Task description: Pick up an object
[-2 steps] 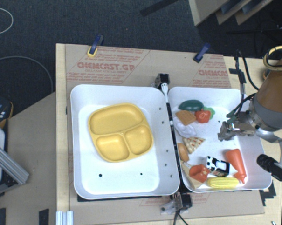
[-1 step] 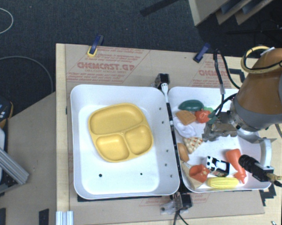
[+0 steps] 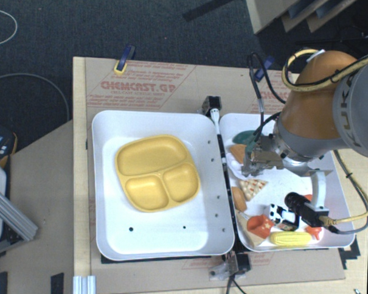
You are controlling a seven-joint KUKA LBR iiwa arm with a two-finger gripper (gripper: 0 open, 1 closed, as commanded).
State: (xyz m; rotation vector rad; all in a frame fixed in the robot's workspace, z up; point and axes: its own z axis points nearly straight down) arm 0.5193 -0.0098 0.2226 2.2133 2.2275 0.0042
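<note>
Your one hand (image 3: 254,166) low in the right bin (image 3: 339,199), grip state you cannot tell, one waffle wedge (image 3: 253,188) just beneath, one corn cob (image 3: 291,239), one red piece (image 3: 259,225), one yellow three-compartment plate (image 3: 157,172) in the left bin (image 3: 107,222), two bins on your table (image 3: 81,126).

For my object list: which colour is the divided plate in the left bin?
Yellow: the divided plate shows plainly in the camera view.
</note>
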